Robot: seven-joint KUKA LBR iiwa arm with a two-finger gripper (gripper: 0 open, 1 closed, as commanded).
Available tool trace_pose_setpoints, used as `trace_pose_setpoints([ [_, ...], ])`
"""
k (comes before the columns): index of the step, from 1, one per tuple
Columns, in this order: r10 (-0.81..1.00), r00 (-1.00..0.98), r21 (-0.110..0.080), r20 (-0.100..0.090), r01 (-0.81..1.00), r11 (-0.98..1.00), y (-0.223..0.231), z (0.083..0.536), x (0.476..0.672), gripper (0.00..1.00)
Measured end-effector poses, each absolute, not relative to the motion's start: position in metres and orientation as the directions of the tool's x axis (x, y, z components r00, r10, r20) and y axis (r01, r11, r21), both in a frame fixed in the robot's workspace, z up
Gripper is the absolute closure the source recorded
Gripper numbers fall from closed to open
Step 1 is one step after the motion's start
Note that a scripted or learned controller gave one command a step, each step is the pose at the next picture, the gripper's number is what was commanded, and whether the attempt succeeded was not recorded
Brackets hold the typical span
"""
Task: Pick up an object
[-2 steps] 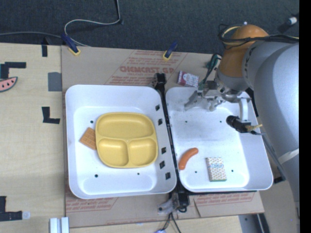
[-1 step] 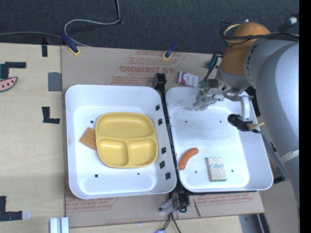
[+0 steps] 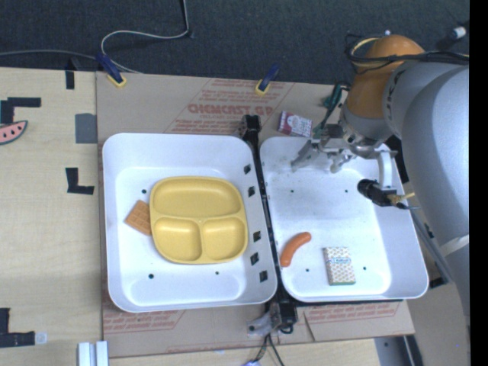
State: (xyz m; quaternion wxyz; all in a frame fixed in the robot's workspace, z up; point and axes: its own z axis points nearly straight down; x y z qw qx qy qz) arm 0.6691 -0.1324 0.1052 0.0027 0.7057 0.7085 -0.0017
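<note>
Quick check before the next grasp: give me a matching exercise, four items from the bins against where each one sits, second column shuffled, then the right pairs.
Things:
1. yellow divided tray
2. orange sausage
3. small card box
4. tan cracker

Places:
A. right bin, near its front right corner
B. left bin, tucked at the tray's left edge
C. middle of the left bin
D. right bin, near the divider between the bins

Pairs: 1-C, 2-D, 3-A, 4-B
</note>
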Motion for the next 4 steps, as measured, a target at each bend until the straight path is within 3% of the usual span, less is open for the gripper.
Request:
trace_pose_setpoints([
  [1,1.000,-0.001,0.001,-0.002,1.000,0.001,-0.103,0.085,0.665,0.00],
  [2,1.000,-0.003,0.001,-0.003,1.000,0.003,-0.103,0.096,0.666,1.00],
  [3,1.000,-0.003,0.002,-0.003,1.000,0.003,-0.103,0.096,0.666,0.00],
  [4,1.000,-0.004,0.002,-0.003,1.000,0.004,-0.102,0.105,0.666,1.00],
])
